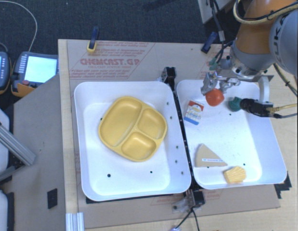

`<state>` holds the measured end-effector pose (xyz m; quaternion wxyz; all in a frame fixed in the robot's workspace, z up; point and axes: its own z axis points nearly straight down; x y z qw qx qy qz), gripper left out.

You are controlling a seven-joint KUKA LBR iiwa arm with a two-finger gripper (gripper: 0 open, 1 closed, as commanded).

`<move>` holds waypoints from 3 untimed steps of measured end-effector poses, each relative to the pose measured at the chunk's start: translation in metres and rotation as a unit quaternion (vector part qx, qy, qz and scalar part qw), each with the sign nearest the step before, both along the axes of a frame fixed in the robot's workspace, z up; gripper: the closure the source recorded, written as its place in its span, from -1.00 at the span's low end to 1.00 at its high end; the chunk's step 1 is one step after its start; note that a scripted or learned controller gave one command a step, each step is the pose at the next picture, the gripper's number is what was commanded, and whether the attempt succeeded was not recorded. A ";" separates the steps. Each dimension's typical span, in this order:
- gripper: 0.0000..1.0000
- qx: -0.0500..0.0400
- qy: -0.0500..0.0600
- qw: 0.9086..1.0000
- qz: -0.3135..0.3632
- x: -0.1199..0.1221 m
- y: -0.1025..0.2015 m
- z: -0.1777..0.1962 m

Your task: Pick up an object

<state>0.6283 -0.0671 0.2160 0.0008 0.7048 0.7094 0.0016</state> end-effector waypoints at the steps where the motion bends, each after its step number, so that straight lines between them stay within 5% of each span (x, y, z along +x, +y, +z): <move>1: 1.00 0.000 0.000 1.000 0.000 0.007 0.054 0.012; 3: 1.00 0.000 0.001 1.000 0.000 0.033 0.156 0.014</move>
